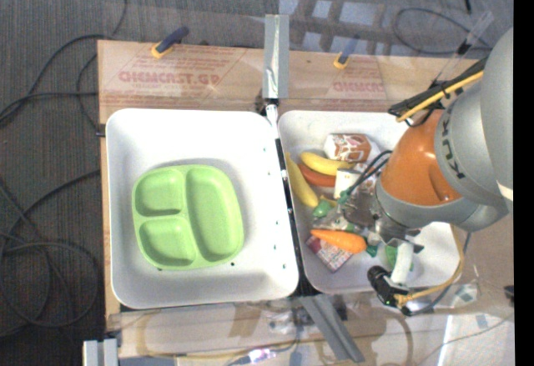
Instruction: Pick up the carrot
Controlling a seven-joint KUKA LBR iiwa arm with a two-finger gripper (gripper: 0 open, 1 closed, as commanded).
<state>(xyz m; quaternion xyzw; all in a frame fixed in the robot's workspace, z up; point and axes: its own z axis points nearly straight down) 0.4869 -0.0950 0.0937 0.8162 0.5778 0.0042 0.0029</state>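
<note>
In the right bin (294,189), the carrot (338,239) lies near the front, pointing left-right, atop a small red-and-white packet (330,256). Gripper (367,227) sits low over the clutter just right of the carrot's thick end; contact unclear, and cannot tell how it is set, as the wrist hides it. Behind the carrot: a yellow banana (321,162), another long yellow piece (300,183) along the bin's left wall, a brown-and-white pack (349,147). Left bin (125,131) holds a green divided plate (188,216), well apart from the arm (434,168).
</note>
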